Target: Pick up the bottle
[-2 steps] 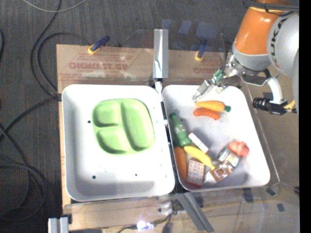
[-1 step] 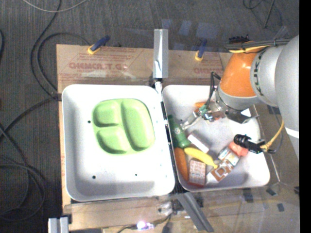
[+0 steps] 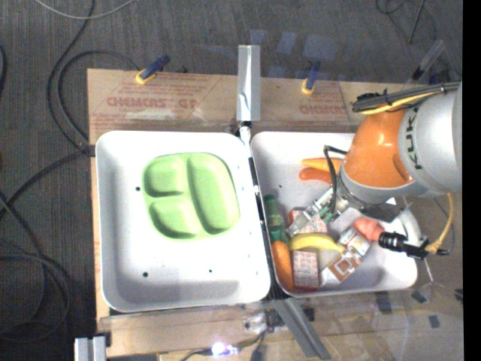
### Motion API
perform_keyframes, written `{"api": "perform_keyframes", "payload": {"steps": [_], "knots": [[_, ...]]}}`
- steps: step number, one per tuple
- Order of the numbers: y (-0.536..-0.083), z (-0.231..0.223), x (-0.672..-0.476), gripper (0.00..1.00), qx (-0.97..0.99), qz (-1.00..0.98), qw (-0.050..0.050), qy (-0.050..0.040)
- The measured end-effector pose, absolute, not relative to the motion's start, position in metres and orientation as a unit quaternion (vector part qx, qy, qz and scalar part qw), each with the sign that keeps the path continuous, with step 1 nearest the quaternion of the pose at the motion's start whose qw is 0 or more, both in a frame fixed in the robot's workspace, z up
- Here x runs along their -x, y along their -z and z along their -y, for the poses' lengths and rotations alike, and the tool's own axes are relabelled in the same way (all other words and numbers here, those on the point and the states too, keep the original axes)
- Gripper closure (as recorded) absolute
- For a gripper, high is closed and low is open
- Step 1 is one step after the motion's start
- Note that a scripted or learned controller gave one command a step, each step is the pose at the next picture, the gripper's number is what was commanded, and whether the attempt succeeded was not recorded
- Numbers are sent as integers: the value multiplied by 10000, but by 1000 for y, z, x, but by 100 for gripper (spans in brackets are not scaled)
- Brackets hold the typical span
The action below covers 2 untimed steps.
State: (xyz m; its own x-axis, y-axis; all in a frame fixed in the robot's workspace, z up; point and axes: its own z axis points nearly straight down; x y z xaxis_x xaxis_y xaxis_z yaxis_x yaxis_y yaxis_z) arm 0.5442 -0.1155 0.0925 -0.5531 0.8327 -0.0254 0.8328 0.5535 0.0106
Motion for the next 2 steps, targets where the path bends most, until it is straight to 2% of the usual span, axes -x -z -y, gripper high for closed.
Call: {"api": "perform_keyframes", "payload": {"steps": [1, 2], "knots": [[-91, 178, -602, 0, -5776, -8162, 83, -23], [-91, 192, -504, 0, -6281, -7781, 75, -19]]}}
